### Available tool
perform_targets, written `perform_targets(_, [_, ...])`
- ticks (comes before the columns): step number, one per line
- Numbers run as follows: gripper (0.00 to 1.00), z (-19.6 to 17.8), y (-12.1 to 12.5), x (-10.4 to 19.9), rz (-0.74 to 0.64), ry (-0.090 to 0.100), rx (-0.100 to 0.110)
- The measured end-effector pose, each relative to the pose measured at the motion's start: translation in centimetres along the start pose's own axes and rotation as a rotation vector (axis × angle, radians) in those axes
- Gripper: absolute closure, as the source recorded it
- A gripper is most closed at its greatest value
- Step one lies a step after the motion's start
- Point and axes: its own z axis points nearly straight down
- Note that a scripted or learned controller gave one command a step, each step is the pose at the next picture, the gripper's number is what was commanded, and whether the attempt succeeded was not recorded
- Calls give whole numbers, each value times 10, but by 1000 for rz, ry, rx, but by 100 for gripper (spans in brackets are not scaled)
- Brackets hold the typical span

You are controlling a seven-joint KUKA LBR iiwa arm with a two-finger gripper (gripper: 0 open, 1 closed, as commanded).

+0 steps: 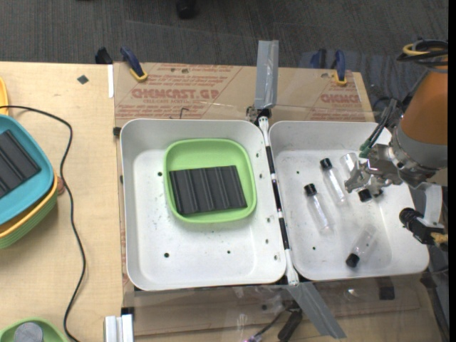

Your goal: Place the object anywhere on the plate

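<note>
Arm (426, 112) reaching in over right bin's (399, 266) right edge, wrist low. Gripper (365, 179) near that edge; finger state unclear. Three vials in right bin: two (332, 180) (318, 206) mid-bin, one (361, 249) near front edge. Left bin (142, 255): green plate (246, 162) with dark ridged insert (209, 189).

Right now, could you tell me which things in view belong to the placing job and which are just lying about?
Part of the job:
- green plate in the left bin
- clear vials with black caps in the right bin
- gripper over the right bin

Lying about:
- stacked teal and yellow dishes on the bench
- black cable
- blue clamps
- cardboard behind the bins
</note>
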Motion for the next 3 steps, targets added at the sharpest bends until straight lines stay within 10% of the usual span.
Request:
perform_targets(1, [0,0,0,0,0,0,0])
perform_targets(3, [0,-66,-10,-32,513,-2,1])
